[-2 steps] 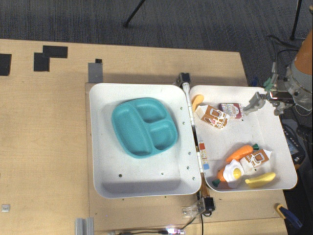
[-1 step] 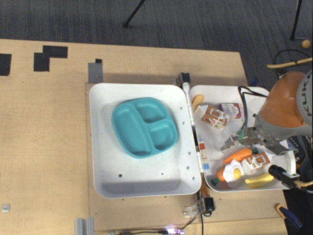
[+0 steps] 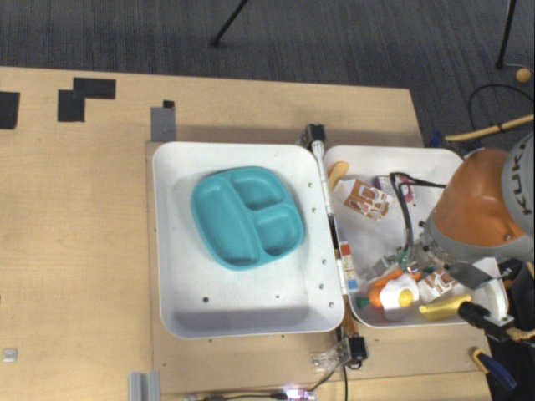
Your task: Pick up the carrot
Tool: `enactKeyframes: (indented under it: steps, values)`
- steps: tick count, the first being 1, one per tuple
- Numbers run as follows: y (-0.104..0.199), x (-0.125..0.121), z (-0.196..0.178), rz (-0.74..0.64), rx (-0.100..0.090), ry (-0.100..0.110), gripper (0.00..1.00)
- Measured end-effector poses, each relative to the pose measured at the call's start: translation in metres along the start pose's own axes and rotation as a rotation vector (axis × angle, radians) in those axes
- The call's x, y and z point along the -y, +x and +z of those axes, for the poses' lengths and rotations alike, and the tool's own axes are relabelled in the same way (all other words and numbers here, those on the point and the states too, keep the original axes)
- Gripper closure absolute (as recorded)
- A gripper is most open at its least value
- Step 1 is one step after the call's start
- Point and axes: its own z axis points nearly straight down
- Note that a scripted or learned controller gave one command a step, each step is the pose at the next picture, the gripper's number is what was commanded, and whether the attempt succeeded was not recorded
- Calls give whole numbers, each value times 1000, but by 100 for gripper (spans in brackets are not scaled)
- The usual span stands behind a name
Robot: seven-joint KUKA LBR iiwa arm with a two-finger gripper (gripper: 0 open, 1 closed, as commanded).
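Two bins (image 3: 167, 224) below, arm (image 3: 481, 203) over the right one. Carrot (image 3: 386, 293) lying in the near corner among clutter, just left of and below the gripper (image 3: 415, 261). Long axis hard to judge, partly hidden. Short reach down-left needed.

grey arm (image 3: 520, 182), orange band (image 3: 478, 203), black cable (image 3: 407, 211)

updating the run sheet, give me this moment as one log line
arm: over right bin | carrot: lying at bin's near edge, ungrasped | teal tray: left bin | stage: pick not yet done
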Motion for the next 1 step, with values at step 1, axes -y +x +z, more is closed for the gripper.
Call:
enactKeyframes:
  steps: [1]
  values:
    - [-1,-4,-13,-1,4,-10,100]
